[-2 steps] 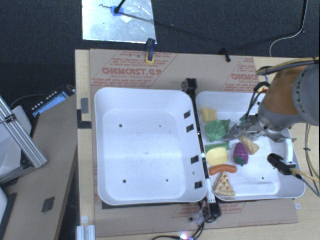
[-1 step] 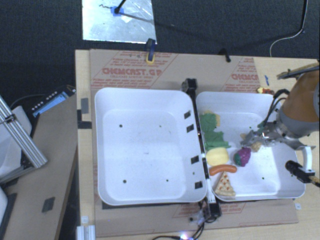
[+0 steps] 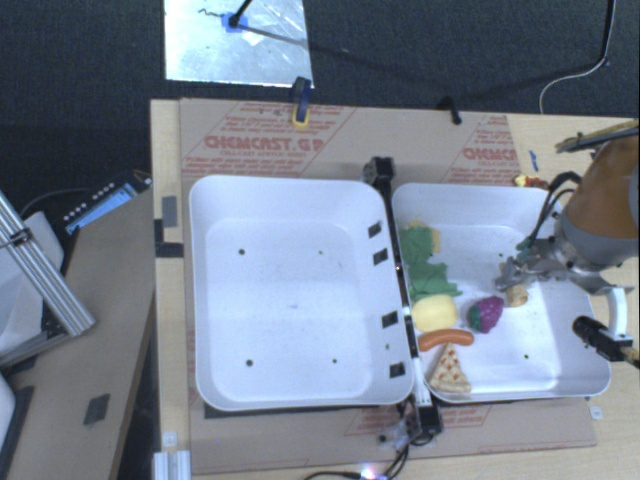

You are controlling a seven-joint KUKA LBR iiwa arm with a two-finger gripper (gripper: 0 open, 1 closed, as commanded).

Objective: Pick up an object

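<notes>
Arm first: the grey KUKA arm (image 3: pixel 600 203) comes in from the right edge, its orange band bulking above the wrist, and bends down over the right bin (image 3: pixel 560 368) so that the gripper (image 3: pixel 515 276) hangs low near the bin floor, pointing leftward. Whether that pincer is spread or closed cannot be told; its tip is a small dark and silvery tangle, and nothing is seen held in it.

Just below the tip lies a small tan object (image 3: pixel 516 295) (touching or merely close, it is hard to say). A little further down and to the left sits a purple toy fruit (image 3: pixel 486 313). Further left still, against the bin's left wall, are a yellow fruit (image 3: pixel 434 313), a green leafy toy (image 3: pixel 426 273) above it, a sausage (image 3: pixel 445 339) below it and a pizza slice (image 3: pixel 450 372) lowest of all.

Well to the left of the gripper, past the black-clipped divide, is the left bin (image 3: pixel 230 368). Both bins rest on a cardboard sheet (image 3: pixel 260 138) printed with red lettering, on a pale bench. Beyond it lies dark carpet with a shiny foil square (image 3: pixel 235 28), and at far left a metal rail (image 3: pixel 40 278) leans.
</notes>
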